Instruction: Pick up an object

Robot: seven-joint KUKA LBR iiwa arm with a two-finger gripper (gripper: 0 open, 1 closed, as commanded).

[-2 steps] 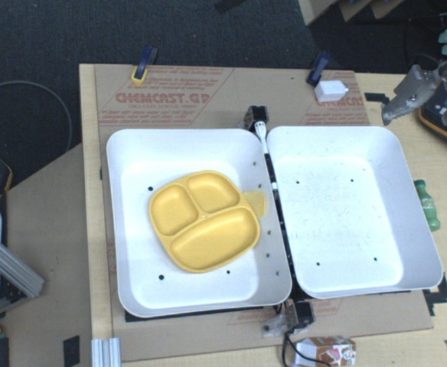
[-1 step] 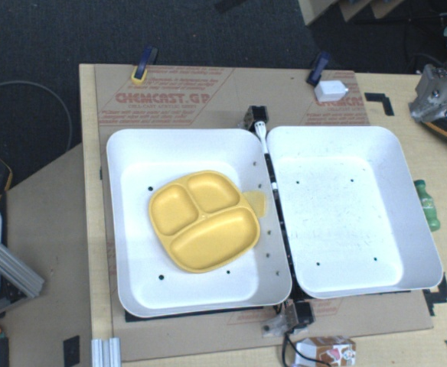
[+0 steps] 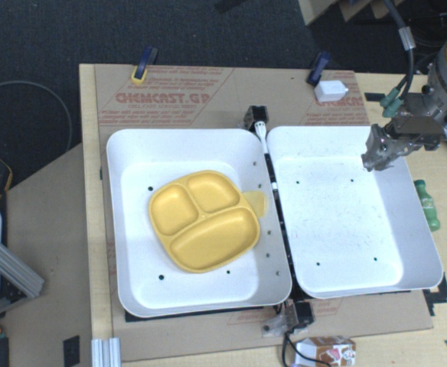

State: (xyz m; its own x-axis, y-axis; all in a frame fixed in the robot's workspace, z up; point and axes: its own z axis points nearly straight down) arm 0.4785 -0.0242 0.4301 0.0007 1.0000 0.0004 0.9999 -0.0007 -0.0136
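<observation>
A yellow divided plate (image 3: 203, 220) with three compartments lies in the left bin (image 3: 124, 151), a little right of its middle. A small yellow piece (image 3: 256, 202) peeks out from under the plate's right edge. My gripper (image 3: 376, 159) hangs over the back right corner of the right bin (image 3: 407, 274), far to the right of the plate. Nothing shows between its fingers.
A green marker-like object (image 3: 427, 204) lies outside the right bin's right rim. A white block (image 3: 331, 91) sits on the cardboard behind the bins, with clamps at the back and front edges. Cables run above the arm at top right.
</observation>
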